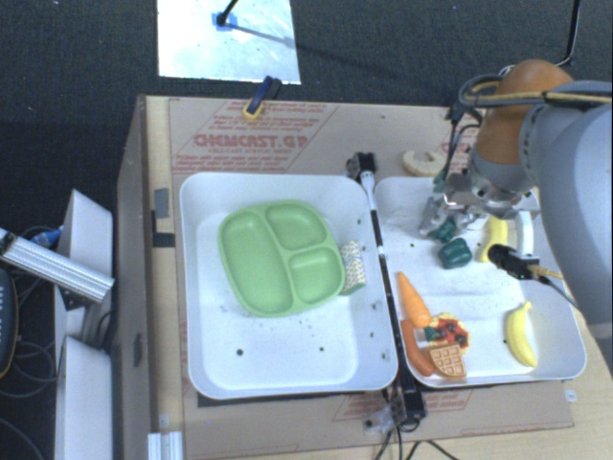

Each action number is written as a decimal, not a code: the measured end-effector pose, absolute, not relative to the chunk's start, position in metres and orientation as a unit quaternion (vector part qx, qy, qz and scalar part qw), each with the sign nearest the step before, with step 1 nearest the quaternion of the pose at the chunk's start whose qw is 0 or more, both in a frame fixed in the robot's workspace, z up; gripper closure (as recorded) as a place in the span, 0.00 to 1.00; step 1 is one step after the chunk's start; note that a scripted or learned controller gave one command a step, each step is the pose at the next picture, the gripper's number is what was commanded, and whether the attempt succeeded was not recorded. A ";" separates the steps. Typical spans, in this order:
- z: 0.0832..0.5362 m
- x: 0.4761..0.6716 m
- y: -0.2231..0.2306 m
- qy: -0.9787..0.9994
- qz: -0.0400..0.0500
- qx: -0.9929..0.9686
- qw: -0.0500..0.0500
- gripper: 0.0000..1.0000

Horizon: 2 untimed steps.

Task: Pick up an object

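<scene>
Green toy under the claw

Green toy [455, 252] lies in the right bin [575, 353], right of the carrot [414, 300]. Just above it, the gripper [445, 220] hangs low; whether it is spread or clenched I cannot tell.

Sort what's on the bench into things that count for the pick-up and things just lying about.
For the job: claw; green toy just under it; carrot; banana; waffle.

Lying about: green divided plate; left bin; yellow-blue clip; foil sheet.
</scene>
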<state>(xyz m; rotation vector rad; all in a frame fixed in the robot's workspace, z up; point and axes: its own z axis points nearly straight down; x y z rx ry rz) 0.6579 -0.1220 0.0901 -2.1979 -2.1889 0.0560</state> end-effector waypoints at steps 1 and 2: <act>0.268 0.653 -0.073 -0.709 -0.003 -0.705 -0.004 1.00; 0.266 0.580 -0.081 -0.708 0.000 -0.706 -0.001 1.00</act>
